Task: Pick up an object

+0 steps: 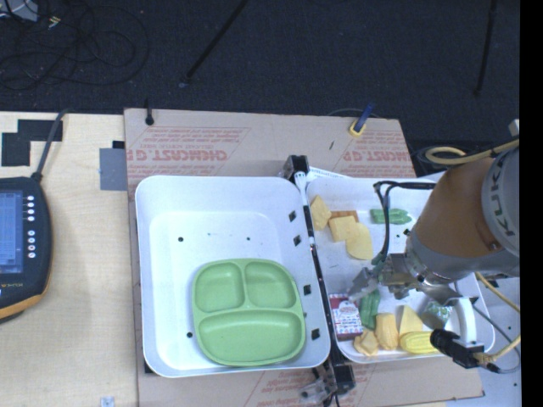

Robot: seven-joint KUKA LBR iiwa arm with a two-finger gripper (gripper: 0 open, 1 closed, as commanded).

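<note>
The arm reaches in from the right of the frame and bends down over the right-hand bin, its orange band filling the middle right. The gripper sits low among the clutter in that bin's lower half, at the right centre of the frame. Whether the jaws are released or clenched on anything I cannot tell; dark metal and shadow hide their tips.

The things to choose from all lie in this bin: pale yellow pieces at its upper left, a small green piece near its top, a red-and-white packet at the lower left, a dark green item just below the gripper, and yellow items along the bottom edge. The left bin carries only a green divided plate.

My reading is that the approach or descent onto a target is in hand, likely the dark green item. The next move calls for a firm close on one object alone, then a straight lift clear of its close neighbours.
</note>
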